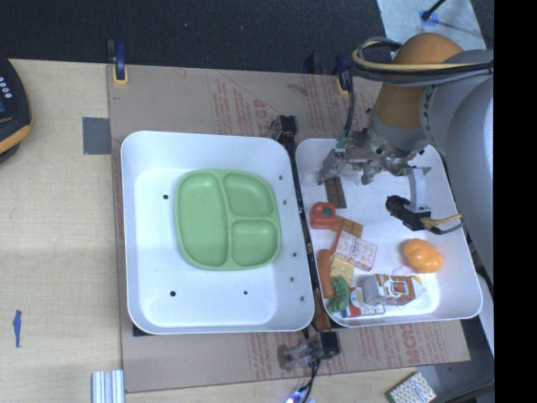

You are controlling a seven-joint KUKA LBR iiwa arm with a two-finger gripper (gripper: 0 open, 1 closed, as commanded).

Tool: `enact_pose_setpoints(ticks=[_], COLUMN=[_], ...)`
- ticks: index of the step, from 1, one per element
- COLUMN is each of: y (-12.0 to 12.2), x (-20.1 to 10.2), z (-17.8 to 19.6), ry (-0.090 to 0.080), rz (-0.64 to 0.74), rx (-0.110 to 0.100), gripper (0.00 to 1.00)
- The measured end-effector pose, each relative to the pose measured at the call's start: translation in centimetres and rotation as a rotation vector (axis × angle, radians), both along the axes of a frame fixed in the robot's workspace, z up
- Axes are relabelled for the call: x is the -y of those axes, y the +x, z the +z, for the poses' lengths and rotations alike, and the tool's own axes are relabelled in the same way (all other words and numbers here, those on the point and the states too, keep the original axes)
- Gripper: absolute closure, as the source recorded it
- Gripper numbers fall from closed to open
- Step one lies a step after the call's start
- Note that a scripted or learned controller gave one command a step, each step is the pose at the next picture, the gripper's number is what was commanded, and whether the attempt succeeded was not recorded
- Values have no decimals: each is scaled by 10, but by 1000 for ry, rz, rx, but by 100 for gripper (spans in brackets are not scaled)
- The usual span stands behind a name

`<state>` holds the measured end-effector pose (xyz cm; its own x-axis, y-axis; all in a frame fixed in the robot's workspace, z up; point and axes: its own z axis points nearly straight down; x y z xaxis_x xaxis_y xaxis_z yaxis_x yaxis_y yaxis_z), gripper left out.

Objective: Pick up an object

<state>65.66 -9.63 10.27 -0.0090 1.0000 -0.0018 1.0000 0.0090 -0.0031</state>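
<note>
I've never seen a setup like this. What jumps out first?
The pale green divided plate lies alone in the middle of the left bin. The right bin is crowded with small things, including an orange toy fruit near its right side. Above it looms the grey robot arm with its orange band.

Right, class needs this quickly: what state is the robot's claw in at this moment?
Claw: cannot be told; it hangs over the far end of the right shallow white bin, above a brown rectangular bar.
</note>
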Motion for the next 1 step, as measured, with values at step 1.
enact_pose_setpoints(ticks=[1], y=[0], x=[2], z=[-11], ry=[1], rz=[-3], rx=[-1], gripper=[0])
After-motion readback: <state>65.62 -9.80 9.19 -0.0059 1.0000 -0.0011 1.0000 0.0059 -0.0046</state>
